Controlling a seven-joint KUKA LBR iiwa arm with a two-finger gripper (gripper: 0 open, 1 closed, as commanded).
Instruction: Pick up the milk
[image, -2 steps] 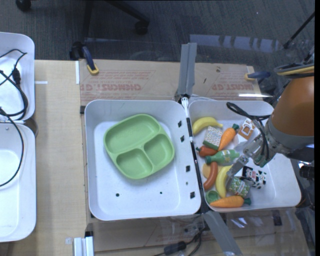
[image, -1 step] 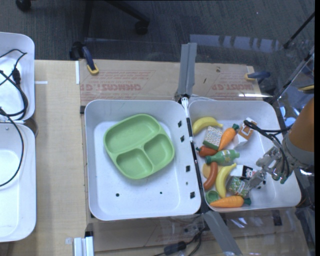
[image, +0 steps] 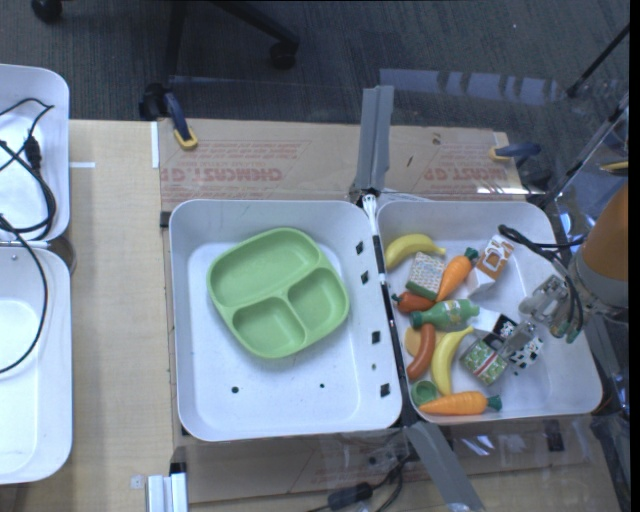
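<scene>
Camera view: the gripper (image: 535, 318) hangs low in the right bin (image: 560, 395), its fingers apparently set close together; whether they grip anything cannot be told. The milk (image: 519, 348), a small carton with cow patches, lies just below the gripper, possibly touching it, beside a green box (image: 483, 360). Left of the milk lie a banana (image: 443, 357), a green bottle (image: 443, 315) and carrots. For a sound grasp, open the fingers across the carton's narrow faces, descend squarely and keep clear of the green box. The bins rest on a brown cardboard sheet (image: 260, 165) over a pale wooden bench; left of the milk's bin, the second bin holds a green divided plate (image: 278, 291). Dark floor lies beyond
</scene>
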